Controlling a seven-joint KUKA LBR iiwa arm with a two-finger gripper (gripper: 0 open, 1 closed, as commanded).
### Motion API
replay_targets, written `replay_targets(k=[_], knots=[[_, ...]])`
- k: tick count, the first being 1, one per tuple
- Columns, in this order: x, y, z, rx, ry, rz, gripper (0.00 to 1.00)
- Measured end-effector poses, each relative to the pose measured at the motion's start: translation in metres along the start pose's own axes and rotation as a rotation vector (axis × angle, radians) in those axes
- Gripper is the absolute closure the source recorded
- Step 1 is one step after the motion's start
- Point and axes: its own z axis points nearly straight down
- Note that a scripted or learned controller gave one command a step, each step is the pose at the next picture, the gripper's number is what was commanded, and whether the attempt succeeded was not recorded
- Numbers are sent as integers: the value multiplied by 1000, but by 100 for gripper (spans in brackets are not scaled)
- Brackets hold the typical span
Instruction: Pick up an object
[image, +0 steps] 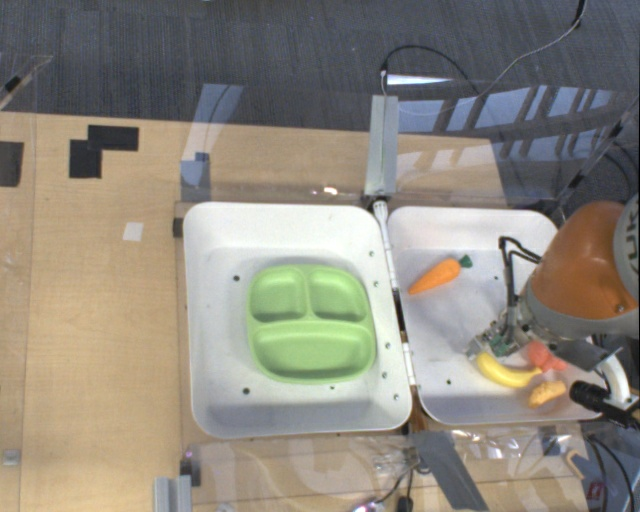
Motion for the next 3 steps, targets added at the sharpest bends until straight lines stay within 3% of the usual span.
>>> replay_targets(k=[1,2,3], knots=[[26,87,-82,13,10,33,100],[55,153,-84,16,8,336,100],[-42,165,-126,14,6,346,100]])
